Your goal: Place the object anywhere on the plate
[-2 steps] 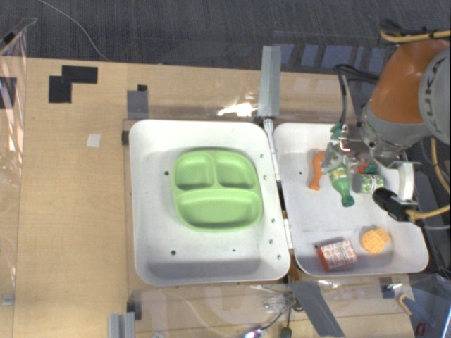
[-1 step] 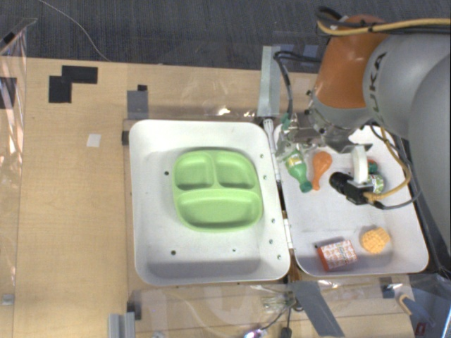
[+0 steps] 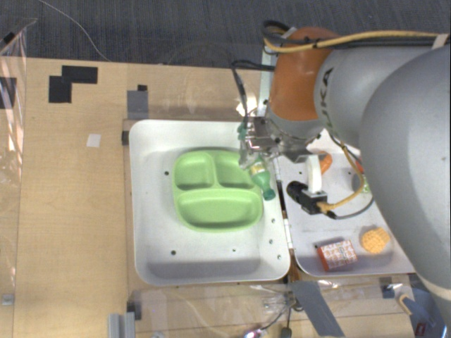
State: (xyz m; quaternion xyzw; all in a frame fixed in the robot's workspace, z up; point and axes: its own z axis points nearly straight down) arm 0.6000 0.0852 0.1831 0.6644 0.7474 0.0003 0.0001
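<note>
A light green divided plate [image 3: 211, 189] lies in the left white bin [image 3: 151, 210]. My gripper [image 3: 252, 155] hangs over the plate's right rim, under the arm's orange band. A small green bottle [image 3: 263, 180] with a darker green end slants down from between the fingers, which are shut on its pale upper end. The bottle's lower end sits just past the plate's right edge, close to the wall between the two bins. The wrist hides the top of the bottle.
The right bin [image 3: 352, 266] holds a reddish box [image 3: 336, 254], a round orange waffle-like piece [image 3: 375, 240] and an orange piece [image 3: 325, 163] partly under the arm. The big grey arm covers most of that bin.
</note>
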